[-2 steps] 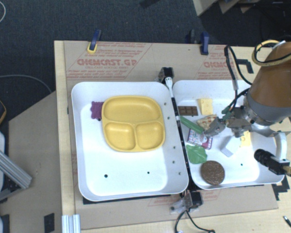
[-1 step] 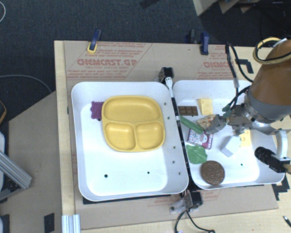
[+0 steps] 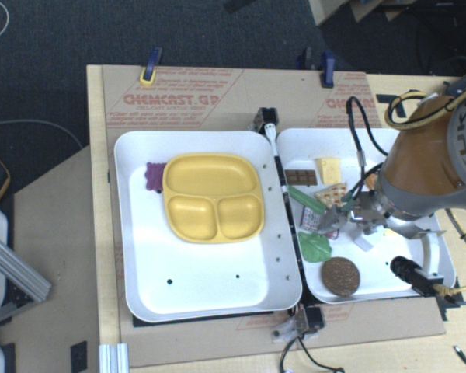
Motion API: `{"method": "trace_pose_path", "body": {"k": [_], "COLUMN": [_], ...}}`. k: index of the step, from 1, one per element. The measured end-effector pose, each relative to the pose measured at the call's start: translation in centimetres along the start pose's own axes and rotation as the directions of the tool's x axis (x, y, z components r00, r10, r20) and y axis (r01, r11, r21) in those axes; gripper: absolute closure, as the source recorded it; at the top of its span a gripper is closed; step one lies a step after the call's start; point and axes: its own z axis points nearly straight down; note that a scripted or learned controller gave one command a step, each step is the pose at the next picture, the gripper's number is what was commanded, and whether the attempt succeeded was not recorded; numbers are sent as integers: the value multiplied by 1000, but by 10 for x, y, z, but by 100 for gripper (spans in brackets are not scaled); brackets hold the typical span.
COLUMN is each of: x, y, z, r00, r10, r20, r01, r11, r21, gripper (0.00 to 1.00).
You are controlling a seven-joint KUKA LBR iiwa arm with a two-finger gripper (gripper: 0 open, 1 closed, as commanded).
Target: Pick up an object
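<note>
My gripper (image 3: 343, 214) is low in the right bin (image 3: 295, 142), reaching in from the right, over a small heap of things near the bin's middle. In that heap lie a green strip (image 3: 305, 199), a greyish packet (image 3: 311, 221) and a green leaf-shaped piece (image 3: 315, 248). Behind them rest a brown chocolate-like bar (image 3: 300, 179) and a pale yellow block (image 3: 328, 169). At the front of the bin is a round brown disc (image 3: 340, 275). The arm's body hides the bin's right part.
The left bin (image 3: 202, 294) holds a yellow divided plate (image 3: 213, 196) with a purple thing (image 3: 154, 176) at its left rear edge. A ridge (image 3: 283, 208) separates the two bins. Clamps (image 3: 149, 68) sit on the board's far edge.
</note>
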Motion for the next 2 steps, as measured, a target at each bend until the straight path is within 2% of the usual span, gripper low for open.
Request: {"method": "trace_pose_path", "body": {"k": [1,2], "x": [3,2], "y": [5,3], "z": [45,38], "r00": [1000,1000], "r10": [-5,0], "r20": [-2,0], "r01": [5,0], "r11": [1000,1000], "r21": [-18,-15], "gripper": [0,100]}}
